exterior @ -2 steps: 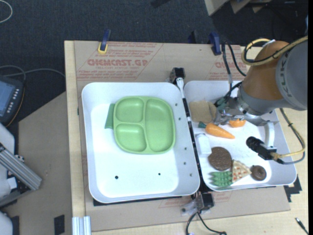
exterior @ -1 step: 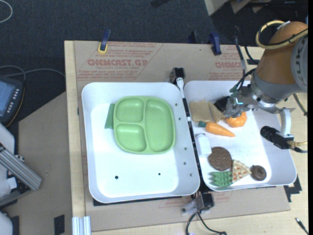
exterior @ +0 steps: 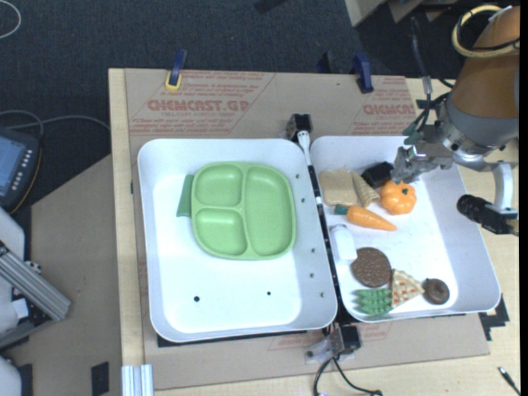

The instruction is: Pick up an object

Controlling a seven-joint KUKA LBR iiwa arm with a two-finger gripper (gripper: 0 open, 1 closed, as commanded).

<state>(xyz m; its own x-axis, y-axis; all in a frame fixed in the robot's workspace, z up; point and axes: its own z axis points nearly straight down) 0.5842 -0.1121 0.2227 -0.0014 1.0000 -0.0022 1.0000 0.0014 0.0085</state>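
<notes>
The tabletop [exterior: 247, 97] is the widest thing below me, a brown sheet printed with red lettering; on it sit two shallow white bins touching side by side. The left bin [exterior: 157, 221] carries a green divided plate [exterior: 245, 210], lying flat toward its upper half; the right bin [exterior: 466, 246] carries everything small enough for me to lift. My arm [exterior: 487, 81] comes in from the right over the top corner of the right bin, and my jaws hang low over that bin's upper middle; I cannot tell whether they are spread or pressed together, and I see nothing between them.

Nearest the wall shared by the bins lies a tan bread slice [exterior: 337, 186], with a tan cone [exterior: 365, 190] touching its right side; lower down is a round brown cookie [exterior: 370, 266]; a carrot [exterior: 370, 218] lies at a slant between bread and cookie. A pizza wedge [exterior: 404, 287] sits just right of the cookie; an orange pumpkin [exterior: 398, 198] stands just below my jaws, beside the cone and just above the carrot's thick end. Green pea pods [exterior: 373, 301] lie at the bin's bottom edge, under the cookie; a white cylinder [exterior: 342, 239] lies against the shared wall; a black thing [exterior: 376, 173] rests just left of my jaws, above the cone; a small chocolate donut [exterior: 435, 290] sits right of the pizza.
</notes>
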